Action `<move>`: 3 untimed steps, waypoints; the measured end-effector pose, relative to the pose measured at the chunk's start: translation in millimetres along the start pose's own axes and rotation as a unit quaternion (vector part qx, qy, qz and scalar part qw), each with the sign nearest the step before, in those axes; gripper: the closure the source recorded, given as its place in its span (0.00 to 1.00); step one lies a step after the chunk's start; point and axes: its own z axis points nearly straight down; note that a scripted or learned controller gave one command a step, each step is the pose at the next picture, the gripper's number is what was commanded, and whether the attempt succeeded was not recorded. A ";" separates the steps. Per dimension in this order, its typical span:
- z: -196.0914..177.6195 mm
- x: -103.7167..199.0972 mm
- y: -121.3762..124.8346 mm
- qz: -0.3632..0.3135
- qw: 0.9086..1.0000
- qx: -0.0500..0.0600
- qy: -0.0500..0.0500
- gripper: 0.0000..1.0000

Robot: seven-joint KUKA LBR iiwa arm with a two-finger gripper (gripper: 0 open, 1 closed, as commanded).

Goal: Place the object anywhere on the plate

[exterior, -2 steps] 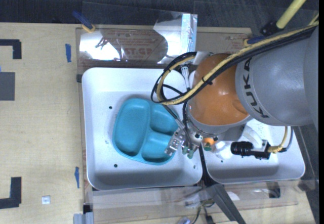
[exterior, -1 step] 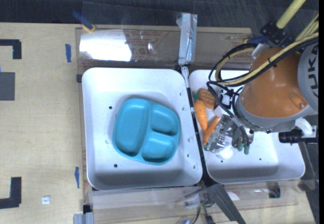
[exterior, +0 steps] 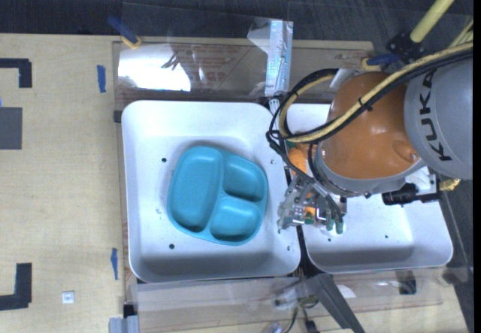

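Note:
A blue plate (exterior: 218, 194) with three compartments lies in the left bin (exterior: 143, 136), nothing on it. My gripper (exterior: 310, 210) hangs over the wall between the two bins, at the left edge of the right bin (exterior: 391, 249), just right of the plate's rim. The orange band and grey wrist (exterior: 368, 136) cover much of the right bin. A small orange patch (exterior: 297, 161) peeks out left of the wrist; I cannot tell whether it is an object or part of the arm. No object is plainly visible at the gripper.
A clear plastic sheet (exterior: 203, 68) and a folded clear piece (exterior: 278, 53) stand behind the left bin. Black and yellow cables (exterior: 301, 110) loop around the wrist. The wooden bench (exterior: 52, 174) stretches to the left.

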 end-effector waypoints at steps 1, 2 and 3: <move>-50.8 8.1 74.0 -0.080 0.997 -0.001 -0.001 1.00; 59.3 42.5 145.7 -0.057 0.998 0.000 0.003 1.00; -31.7 17.0 70.6 -0.066 0.998 0.000 -0.003 1.00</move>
